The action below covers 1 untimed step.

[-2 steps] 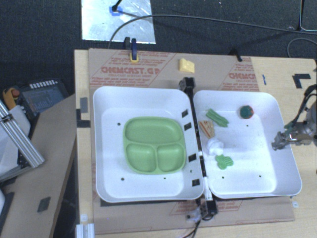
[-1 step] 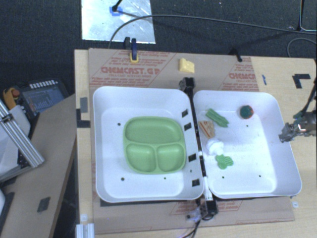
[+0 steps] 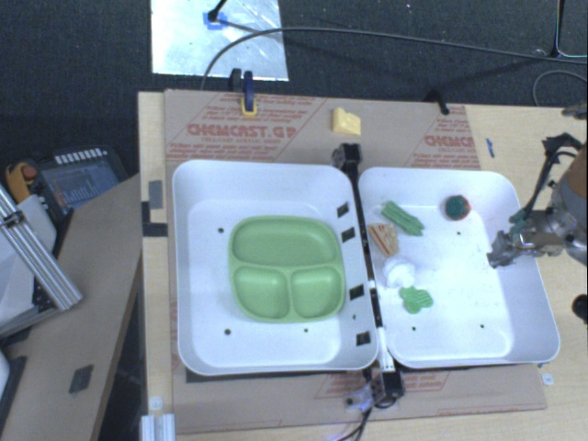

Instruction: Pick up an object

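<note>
We see the gripper [image 3: 503, 251] at the right bin's [image 3: 478, 338] three o'clock edge. We cannot tell its jaw state. A green toy [image 3: 416, 299] lies at nine o'clock.

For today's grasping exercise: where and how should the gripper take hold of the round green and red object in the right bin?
Grip the round green and red object across its middle, coming straight down from above. It looks ball-like, so any pair of opposite sides should serve. It lies apart from the other items, near the right bin's far right corner, closest to the gripper.

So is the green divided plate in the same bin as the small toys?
No: the green divided plate lies alone in the left bin, while the small toys lie in the right bin.
</note>
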Each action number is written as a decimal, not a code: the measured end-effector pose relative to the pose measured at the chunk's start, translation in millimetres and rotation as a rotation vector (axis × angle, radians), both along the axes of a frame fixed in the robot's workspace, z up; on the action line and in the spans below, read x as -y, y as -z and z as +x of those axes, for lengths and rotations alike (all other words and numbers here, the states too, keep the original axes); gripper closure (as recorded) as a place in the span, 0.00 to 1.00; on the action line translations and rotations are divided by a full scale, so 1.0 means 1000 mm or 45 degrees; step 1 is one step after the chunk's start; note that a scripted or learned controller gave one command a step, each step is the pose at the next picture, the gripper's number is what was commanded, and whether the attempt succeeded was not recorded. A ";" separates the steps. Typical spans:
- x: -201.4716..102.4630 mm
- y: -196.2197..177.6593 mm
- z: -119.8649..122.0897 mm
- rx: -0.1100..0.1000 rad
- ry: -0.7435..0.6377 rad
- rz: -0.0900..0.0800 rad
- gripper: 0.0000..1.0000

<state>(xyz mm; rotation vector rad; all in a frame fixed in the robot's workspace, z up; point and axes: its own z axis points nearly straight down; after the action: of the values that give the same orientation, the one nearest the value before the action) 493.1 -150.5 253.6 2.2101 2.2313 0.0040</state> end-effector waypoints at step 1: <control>-0.051 -0.005 -0.004 0.000 0.000 0.000 1.00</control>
<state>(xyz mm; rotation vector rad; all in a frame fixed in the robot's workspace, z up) 489.3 -99.7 258.4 2.2101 2.2318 0.0040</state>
